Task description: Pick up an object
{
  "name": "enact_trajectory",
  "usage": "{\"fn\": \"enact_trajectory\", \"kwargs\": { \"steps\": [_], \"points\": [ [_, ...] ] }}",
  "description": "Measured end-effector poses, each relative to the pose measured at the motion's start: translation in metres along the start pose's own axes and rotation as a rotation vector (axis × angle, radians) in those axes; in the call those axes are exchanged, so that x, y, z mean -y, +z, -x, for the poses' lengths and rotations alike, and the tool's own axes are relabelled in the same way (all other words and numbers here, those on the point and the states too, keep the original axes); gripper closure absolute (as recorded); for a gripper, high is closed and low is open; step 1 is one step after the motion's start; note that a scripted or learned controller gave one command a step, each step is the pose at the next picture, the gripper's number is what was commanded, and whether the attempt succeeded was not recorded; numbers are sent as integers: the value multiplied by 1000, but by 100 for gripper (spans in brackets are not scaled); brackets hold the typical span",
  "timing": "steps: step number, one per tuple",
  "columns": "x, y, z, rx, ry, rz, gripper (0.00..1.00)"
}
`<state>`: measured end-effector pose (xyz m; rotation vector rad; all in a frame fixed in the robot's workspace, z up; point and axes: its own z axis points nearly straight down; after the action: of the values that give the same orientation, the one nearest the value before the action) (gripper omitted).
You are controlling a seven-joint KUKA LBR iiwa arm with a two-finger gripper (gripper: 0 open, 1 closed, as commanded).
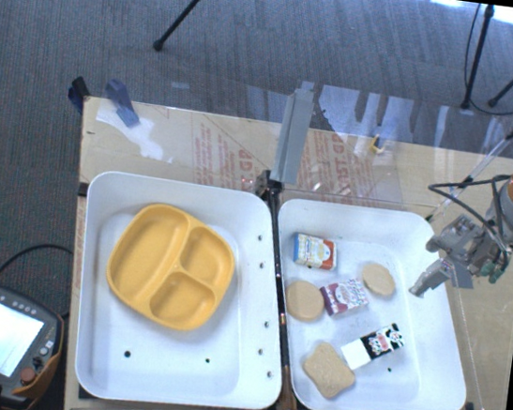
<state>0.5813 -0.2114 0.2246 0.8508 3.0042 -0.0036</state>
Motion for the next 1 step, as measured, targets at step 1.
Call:
{"fn": "enact_trajectory", "kwargs": {
  "steps": [1],
  "points": [
    [23, 102, -37, -14, 351, -4, 0]
  ]
}}
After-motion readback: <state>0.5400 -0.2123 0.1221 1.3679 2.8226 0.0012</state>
